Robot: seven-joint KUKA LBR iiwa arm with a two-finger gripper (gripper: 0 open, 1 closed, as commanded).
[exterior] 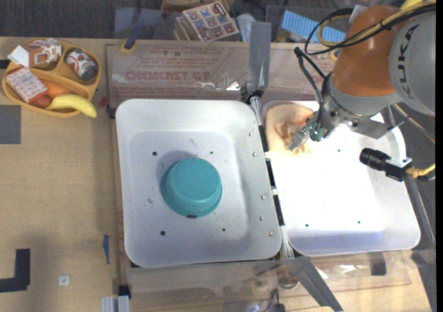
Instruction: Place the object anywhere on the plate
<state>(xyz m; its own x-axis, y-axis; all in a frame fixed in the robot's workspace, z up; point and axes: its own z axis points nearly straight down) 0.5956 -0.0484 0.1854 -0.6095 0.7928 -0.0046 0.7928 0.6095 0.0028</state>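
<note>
A: Where do we have the gripper (302,139)?
B: Right white bin (346,227), far-left corner, over a tan lumpy object (285,126). We can't tell its grip state. Round teal plate (192,187) sits in the left white bin (138,165).

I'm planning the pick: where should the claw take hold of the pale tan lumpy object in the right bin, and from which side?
Likely from straight above, at its edge facing the bin's middle. The pale tan lumpy object lies tucked into the right white bin's far-left corner, so walls block two sides. Glare hides its finer shape.
</note>
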